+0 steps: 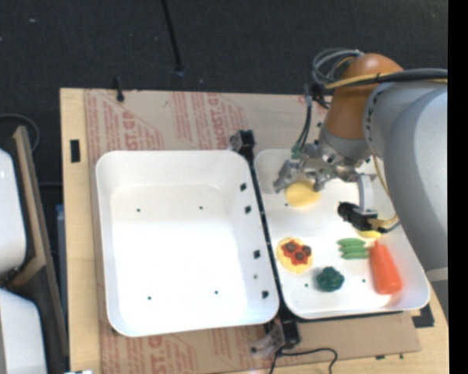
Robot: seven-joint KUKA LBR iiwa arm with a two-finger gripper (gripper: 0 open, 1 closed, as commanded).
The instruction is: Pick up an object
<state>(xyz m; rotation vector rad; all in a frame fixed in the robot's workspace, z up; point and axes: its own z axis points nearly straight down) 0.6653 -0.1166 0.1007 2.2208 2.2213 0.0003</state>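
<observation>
My gripper (pixel 303 179) hangs low over the back of the right bin (pixel 339 308), directly above a pale yellow lemon-like object (pixel 302 196) and touching or nearly touching its top. Whether that object is gripped cannot be made out. Nearer the front of the same bin lie a yellow disc with red spots (pixel 295 255), a light green pod (pixel 352 247), an orange carrot (pixel 384 269) and a dark green broccoli piece (pixel 328 279).
The left bin (pixel 109 209) stands beside the right one, their rims meeting along a dark divider (pixel 259 216). Both rest on a cardboard sheet (pixel 164 119). The grey arm with its orange band (pixel 359 92) covers the right bin's back right corner.
</observation>
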